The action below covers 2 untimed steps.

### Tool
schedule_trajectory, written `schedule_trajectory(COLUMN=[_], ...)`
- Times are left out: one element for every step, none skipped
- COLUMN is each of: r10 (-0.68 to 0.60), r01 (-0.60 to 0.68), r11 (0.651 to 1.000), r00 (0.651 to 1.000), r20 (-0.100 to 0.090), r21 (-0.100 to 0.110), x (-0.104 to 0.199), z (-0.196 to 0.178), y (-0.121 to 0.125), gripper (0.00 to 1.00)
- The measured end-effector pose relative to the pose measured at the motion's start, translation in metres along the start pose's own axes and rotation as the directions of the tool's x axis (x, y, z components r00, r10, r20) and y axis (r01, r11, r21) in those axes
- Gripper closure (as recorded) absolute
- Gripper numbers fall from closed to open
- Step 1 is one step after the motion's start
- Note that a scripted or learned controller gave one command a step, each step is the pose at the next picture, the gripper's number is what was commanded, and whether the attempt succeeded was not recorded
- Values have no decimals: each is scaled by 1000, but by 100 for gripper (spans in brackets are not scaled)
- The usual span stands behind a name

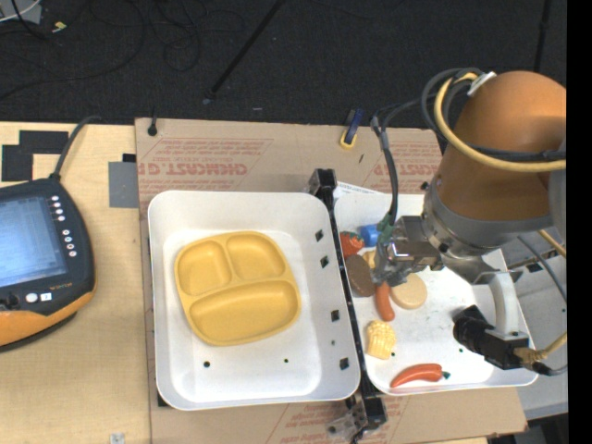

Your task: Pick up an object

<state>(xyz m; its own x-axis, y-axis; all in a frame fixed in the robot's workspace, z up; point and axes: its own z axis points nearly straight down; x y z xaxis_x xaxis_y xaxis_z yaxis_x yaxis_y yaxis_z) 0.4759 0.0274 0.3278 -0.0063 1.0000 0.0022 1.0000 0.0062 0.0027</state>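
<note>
Toy food (384,302) lies under the gripper (389,268), whose grip I cannot tell; reaching stage, next comes a clean close and lift.

Yellow divided tray (239,286) in the white left bin (176,359). At 3 o'clock, the white right bin (462,363) holds yellow corn (379,339) and a red pepper (418,375).

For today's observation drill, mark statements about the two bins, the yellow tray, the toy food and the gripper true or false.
1. The yellow tray lies in the left bin. True.
2. The corn cob lies on the yellow tray. False: it lies in the right bin.
3. The red pepper lies near the right bin's front edge. True.
4. The gripper hangs over the left bin. False: it is over the right bin, among the toy food.
</note>
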Motion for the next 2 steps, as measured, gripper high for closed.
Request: schedule_trajectory(r10=[0,1], r01=[0,-1], r11=[1000,1000], r00=[1000,1000], r20=[0,0], r21=[0,-3], x=[48,95], z=[-61,-140], y=[1,1], gripper=[100,100])
